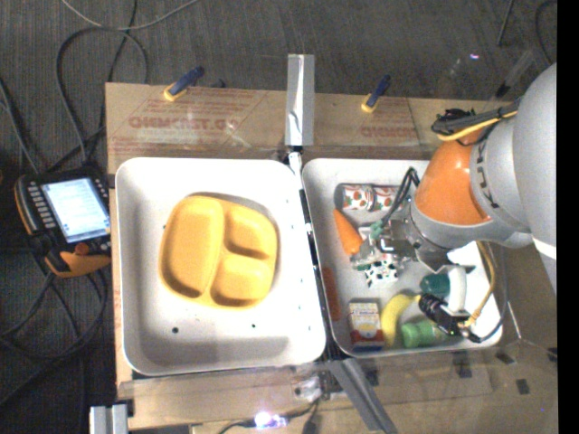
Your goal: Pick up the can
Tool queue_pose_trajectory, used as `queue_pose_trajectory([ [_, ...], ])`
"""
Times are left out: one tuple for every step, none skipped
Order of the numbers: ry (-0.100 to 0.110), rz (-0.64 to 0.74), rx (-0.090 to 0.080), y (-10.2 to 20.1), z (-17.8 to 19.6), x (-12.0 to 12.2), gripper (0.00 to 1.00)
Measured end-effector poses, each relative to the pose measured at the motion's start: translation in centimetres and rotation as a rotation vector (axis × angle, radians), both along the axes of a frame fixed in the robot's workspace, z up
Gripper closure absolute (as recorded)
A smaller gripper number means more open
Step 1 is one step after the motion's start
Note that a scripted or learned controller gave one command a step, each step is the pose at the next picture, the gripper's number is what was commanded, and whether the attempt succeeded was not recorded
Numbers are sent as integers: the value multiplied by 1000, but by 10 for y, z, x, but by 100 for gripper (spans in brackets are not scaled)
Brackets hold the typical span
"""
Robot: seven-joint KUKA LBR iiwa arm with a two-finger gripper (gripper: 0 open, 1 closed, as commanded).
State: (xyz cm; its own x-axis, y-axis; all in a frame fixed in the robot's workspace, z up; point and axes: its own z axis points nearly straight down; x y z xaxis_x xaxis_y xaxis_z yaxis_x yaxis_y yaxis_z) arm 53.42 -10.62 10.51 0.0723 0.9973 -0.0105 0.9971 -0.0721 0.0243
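Orange plastic catches the eye first in the camera view: a moulded yellow-orange divided tray lies in the left white bin, while the right white bin holds the clutter. The task's thing, a short cylindrical can with a red-and-white printed label, lies on its side at the far end of the right bin, just beside the wall shared with the left bin and near the tip of an orange carrot-shaped toy.

The grey arm with its orange band reaches in from the right and bends down over the middle of that bin. Its end effector hangs low among the objects, nearer to a small green-and-white patterned piece than to the can, and nothing shows between its parts; whether it is released or clenched cannot be told from this slant.

By my reading the step in hand is the approach, with the grasp not yet made. The next move calls for shifting toward the far end, over the can, lining up across its rounded body, and descending without nudging the carrot.

Closer to the near wall lie a small red-and-white carton, a yellow banana-shaped toy and a green cylinder, well apart from the can.
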Motion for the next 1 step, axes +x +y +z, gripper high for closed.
queue_pose_trajectory([
  [28, -139, 10, -10, 108, -15, 100],
])
